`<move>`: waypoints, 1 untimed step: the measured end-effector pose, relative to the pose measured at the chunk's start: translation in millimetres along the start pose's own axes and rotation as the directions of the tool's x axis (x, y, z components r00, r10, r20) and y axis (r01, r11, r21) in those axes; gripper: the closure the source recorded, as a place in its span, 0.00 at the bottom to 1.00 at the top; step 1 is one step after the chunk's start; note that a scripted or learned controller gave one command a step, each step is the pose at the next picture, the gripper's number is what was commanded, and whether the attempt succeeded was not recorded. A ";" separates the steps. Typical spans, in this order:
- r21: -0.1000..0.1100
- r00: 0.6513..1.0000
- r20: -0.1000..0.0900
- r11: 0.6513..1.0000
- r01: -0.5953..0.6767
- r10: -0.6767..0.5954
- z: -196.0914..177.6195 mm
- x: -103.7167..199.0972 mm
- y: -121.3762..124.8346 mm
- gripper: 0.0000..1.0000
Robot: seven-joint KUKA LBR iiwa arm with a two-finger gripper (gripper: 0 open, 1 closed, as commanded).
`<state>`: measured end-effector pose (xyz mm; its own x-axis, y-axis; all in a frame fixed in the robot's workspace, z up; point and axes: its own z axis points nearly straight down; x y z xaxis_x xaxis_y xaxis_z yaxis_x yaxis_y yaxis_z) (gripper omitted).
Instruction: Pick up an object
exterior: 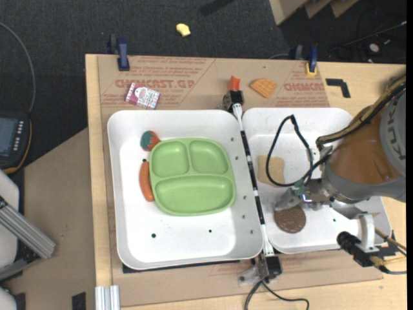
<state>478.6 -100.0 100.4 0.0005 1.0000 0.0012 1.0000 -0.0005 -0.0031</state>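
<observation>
The pincer (293, 199) hangs low in the right bin (335, 124), right over the upper edge of a flat brown disc (290, 220) that looks like a toy cookie or burger patty. From where I stand I cannot tell how the pincer is set, since the wrist and a loop of black cable (287, 147) cover it, and nothing is visibly gripped.

The disc lies flat on the bin floor, near the front. I would judge it light and stiff, thin enough that only its rim offers a hold; a grab from straight above may just slide off the top face. A pale tan slab (275, 168) like a slice of toast lies just behind it, equally flat.

Across the divider, the left bin (129, 225) holds a green sectioned plate (191, 176), with an orange carrot-like piece (146, 181) touching its left side.
</observation>
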 end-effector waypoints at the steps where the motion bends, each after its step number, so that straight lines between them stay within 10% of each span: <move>1: -0.005 1.000 0.002 1.000 0.000 0.000 -9.2 -1.8 0.9 0.00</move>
<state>479.5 -101.8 109.6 0.0006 1.0000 -0.0009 1.0000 -0.0006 0.0021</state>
